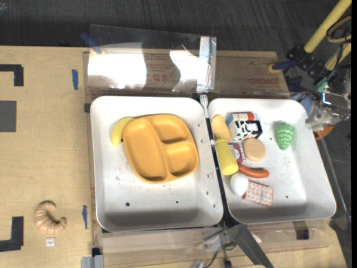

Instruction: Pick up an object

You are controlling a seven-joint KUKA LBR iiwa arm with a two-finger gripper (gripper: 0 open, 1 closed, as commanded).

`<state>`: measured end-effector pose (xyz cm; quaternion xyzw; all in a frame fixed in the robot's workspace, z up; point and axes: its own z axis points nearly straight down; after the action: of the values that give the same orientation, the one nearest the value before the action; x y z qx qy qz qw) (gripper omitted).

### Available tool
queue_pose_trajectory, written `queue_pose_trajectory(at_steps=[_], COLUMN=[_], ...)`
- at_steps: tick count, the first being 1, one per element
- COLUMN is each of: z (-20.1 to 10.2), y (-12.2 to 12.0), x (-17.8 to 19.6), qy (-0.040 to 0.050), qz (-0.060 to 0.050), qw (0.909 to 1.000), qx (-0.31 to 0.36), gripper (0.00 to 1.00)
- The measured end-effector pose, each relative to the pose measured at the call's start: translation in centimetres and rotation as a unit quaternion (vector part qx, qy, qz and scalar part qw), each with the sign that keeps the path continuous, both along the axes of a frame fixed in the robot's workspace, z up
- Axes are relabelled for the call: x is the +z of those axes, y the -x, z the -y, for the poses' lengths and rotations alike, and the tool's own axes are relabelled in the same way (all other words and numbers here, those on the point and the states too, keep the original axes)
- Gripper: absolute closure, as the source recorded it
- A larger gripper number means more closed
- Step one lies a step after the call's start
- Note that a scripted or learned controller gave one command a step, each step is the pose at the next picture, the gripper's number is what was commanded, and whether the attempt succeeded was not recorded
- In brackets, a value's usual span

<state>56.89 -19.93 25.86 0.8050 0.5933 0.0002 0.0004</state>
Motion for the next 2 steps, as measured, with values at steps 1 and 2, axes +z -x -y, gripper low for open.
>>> queue_pose_trajectory(at_steps=[1,2], z=[-0.4,1.5], y=[-1.4,4.6], x=[2.7,-9.5], qy=[0.0022,-0.0011], qz=[0.002,-0.001], qw=[0.9324,0.8879], qx=[0.361,0.460], gripper=[1.00,1.00])
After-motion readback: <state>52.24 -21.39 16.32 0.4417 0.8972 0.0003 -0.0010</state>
